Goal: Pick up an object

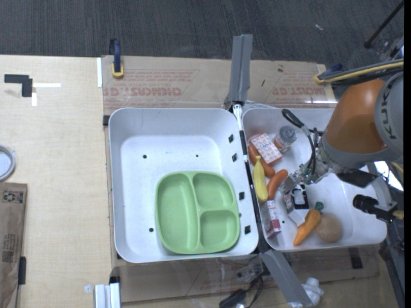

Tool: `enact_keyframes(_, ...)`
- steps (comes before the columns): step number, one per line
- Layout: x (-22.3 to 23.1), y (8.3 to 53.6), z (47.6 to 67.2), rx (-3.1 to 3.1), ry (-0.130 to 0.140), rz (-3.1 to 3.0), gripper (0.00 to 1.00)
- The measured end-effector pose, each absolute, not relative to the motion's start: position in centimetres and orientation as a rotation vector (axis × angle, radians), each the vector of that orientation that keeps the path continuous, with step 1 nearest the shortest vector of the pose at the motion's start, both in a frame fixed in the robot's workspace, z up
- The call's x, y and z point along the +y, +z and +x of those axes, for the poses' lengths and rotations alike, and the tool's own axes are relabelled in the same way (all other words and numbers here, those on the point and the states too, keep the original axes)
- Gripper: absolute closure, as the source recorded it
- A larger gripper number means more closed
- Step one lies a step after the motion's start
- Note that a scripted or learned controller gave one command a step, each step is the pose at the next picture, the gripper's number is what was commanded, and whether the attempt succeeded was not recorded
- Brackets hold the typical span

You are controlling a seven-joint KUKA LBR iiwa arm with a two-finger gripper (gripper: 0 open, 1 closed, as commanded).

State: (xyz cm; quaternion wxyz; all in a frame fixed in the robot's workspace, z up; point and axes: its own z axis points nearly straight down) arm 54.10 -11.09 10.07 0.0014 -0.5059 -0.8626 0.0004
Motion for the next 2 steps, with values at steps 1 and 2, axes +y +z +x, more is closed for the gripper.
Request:
enact_keyframes(1,-7.6,19.0,62.9,-2.768,0.003,-1.484,1.00)
enact_keyframes(2,-11.1,26.7,66.0,-2.713,0.004,-1.584,1.00)
